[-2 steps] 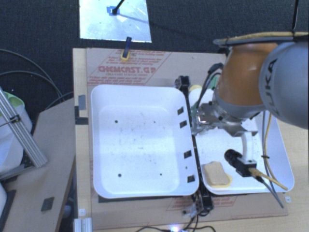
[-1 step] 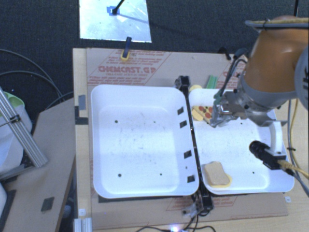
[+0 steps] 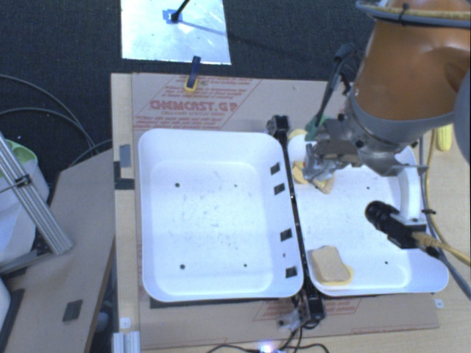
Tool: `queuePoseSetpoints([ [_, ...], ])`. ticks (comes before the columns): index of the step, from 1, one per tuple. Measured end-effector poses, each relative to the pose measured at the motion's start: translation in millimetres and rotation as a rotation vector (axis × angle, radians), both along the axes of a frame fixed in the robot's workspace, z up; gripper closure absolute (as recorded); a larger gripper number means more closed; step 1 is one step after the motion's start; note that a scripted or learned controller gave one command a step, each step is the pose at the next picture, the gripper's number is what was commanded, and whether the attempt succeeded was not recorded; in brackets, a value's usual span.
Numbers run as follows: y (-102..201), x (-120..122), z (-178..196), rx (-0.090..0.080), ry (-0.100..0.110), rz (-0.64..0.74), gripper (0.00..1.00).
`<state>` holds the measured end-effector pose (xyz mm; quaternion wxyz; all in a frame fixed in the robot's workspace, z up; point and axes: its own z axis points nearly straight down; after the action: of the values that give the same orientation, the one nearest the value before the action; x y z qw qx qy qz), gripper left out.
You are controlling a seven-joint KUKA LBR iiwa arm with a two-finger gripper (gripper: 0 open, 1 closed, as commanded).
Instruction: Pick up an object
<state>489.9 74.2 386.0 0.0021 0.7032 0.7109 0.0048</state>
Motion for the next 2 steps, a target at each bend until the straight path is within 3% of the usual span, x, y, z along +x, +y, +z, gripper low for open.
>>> queuePoseSetpoints([
  [1,28.0,-2.3,115.1,0.002,-0.007,-0.003,1.0],
  [2,88.5,-4.5,2.8,-0.005,0.018,-0.001,1.0],
])
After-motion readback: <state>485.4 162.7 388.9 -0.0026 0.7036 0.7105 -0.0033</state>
